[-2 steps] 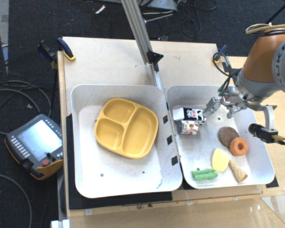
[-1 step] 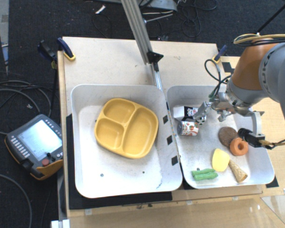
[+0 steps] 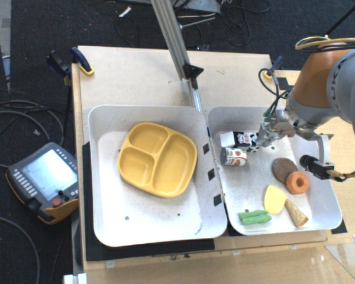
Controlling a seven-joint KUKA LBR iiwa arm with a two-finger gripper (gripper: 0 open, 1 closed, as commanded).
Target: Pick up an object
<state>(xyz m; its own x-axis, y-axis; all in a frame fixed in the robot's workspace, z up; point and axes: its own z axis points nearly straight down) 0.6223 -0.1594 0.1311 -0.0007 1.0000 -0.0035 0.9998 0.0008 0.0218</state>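
My arm (image 3: 328,84) comes in from three o'clock, orange band uppermost, and my gripper (image 3: 261,139) hangs low over the right bin (image 3: 331,215), toward that bin's ten o'clock corner. Whether I am clenched or released, I cannot tell; from this slanted height the tip is a small dark and pale tangle. It sits just beside a small black-and-white item (image 3: 244,139), at that item's three o'clock, and may be touching it, though I can't be sure of contact. I see nothing clearly grasped.

Directly at six o'clock of that item lies a small can (image 3: 235,157) on its side, white with a red band, close against it. Further toward four o'clock from my gripper there is a brown disc (image 3: 282,168), and touching its lower right edge an orange ring (image 3: 297,183). At six o'clock of the disc rests a yellow wedge (image 3: 274,199); a tan cone (image 3: 296,212) lies just beside it at four o'clock, and a green piece (image 3: 254,218) lies near the bin's front wall at seven o'clock of the wedge.

The left bin (image 3: 106,218) holds a yellow divided plate (image 3: 157,159), well apart from me at nine o'clock.
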